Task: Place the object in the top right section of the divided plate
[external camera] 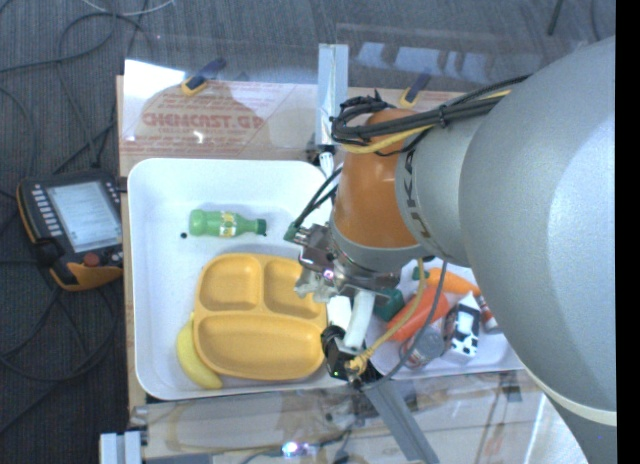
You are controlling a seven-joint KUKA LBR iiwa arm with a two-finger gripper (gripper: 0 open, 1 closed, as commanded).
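Observation:
The yellow divided plate (245,317) lies in the left white bin (160,252), with two small sections at the top and one large section below. My gripper (320,280) hangs over the right edge of the plate's top right section (285,277), under the orange band of the arm (375,192). The wrist hides what lies directly beneath it. A green bottle (226,223) lies on its side on the bin floor just above the plate. A yellow banana (193,360) curls along the plate's lower left edge.
The arm's large grey body (540,222) covers most of the right bin. Under it show an orange carrot (428,304), a green item (390,302), a black-and-white object (462,332) and a grey item (420,348). A teach pendant (70,227) lies off the bench, left.

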